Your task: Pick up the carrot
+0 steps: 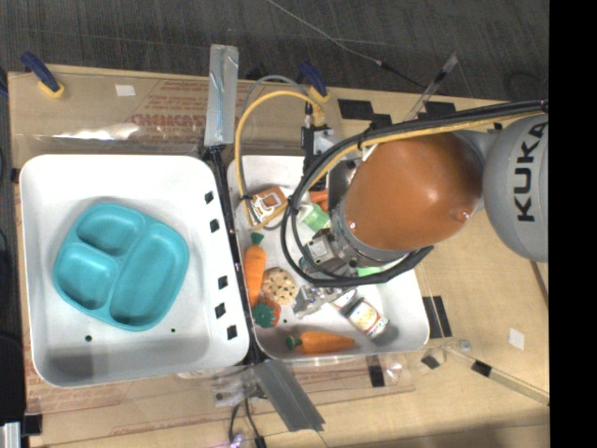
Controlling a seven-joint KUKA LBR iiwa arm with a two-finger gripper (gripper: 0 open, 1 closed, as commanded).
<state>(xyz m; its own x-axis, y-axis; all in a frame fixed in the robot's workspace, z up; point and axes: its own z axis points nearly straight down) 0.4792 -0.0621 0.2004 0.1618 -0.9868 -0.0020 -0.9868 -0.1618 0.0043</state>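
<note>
A: Where is the carrot (255, 269)?

B: Upright against the right bin's (410, 329) left wall, cookie (279, 286) beside it. A second carrot (322, 343) lies near the front rim.

A: Gripper (322, 297)?

B: Over the bin's middle; jaw state cannot be told. Advise approaching from the cookie side; the wall leaves little room.

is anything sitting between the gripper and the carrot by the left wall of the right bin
A cookie lies between the gripper and that carrot, right beside the carrot. A second carrot lies along the bin's near wall with nothing visible in between.
</note>
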